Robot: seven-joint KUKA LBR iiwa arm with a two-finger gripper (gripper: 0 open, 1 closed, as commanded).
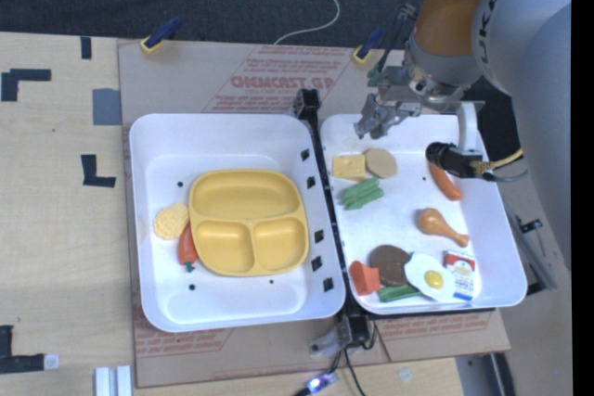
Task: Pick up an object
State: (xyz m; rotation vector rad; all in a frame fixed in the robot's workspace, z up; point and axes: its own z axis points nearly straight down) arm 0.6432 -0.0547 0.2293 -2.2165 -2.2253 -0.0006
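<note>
My gripper (pixel 373 125) hangs over the far left corner of the right bin (pixel 492 227), just above a tan round cookie (pixel 380 163) and a yellow cheese wedge (pixel 349 167). No object shows between its fingers. Nearby lie a green bean pod (pixel 361 194), an orange sausage (pixel 445 180), a chicken drumstick (pixel 440 223), a brown patty (pixel 390 262), a fried egg (pixel 428 275), a small carton (pixel 459 274) and a red piece (pixel 364 276).
The left bin (pixel 153 144) holds a yellow divided plate (pixel 249 222), a round waffle (pixel 171 222) and a carrot (pixel 187 246). A black divider (pixel 316 172) runs between the bins. The arm's grey body (pixel 520 23) looms over the right bin's far side.
</note>
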